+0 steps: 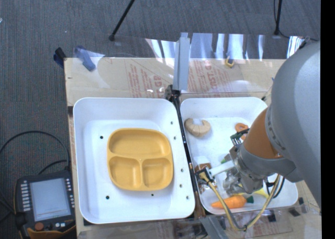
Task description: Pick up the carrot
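Observation:
The carrot (231,202) is orange and lies on its side near the front wall of the right bin (220,104), its thin tip pointing left. My gripper (234,183) hangs just above and behind the carrot, at the end of the grey arm with its orange band (260,141). Cables and the wrist body hide the fingertips, and I see nothing held between them.
A tan bread piece (198,127) and a small orange item (241,127) lie at the back of the right bin. A yellow-green item (260,194) sits right of the carrot. The left bin (89,180) holds a yellow divided plate (140,158). A teach pendant (49,201) lies off the bench's left.

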`<state>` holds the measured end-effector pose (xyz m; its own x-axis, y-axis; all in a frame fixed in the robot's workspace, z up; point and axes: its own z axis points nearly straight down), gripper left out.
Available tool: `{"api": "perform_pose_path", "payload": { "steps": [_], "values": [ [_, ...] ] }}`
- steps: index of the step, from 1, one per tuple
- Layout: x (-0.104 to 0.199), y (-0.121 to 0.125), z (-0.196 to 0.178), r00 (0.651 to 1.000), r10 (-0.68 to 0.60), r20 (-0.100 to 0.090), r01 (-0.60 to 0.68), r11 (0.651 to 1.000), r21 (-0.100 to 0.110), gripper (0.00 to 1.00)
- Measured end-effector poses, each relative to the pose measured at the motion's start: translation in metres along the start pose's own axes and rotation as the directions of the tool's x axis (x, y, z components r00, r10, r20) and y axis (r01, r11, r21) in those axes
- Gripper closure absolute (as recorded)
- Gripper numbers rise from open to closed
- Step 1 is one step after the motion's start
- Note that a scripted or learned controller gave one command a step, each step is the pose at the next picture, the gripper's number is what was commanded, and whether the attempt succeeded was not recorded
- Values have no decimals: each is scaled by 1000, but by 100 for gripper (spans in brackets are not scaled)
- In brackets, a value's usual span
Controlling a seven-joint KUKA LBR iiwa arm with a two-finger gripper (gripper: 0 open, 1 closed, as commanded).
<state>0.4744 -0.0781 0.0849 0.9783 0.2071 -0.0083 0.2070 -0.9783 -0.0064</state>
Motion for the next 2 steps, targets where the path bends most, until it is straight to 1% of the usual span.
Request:
{"api": "perform_pose_path", "payload": {
  "steps": [1,2],
  "values": [
    [-1,-1,-7,1000,-4,6,4,1000,5,100],
    [-2,11,-1,1000,7,-2,-7,1000,-1,100]
  ]
}}
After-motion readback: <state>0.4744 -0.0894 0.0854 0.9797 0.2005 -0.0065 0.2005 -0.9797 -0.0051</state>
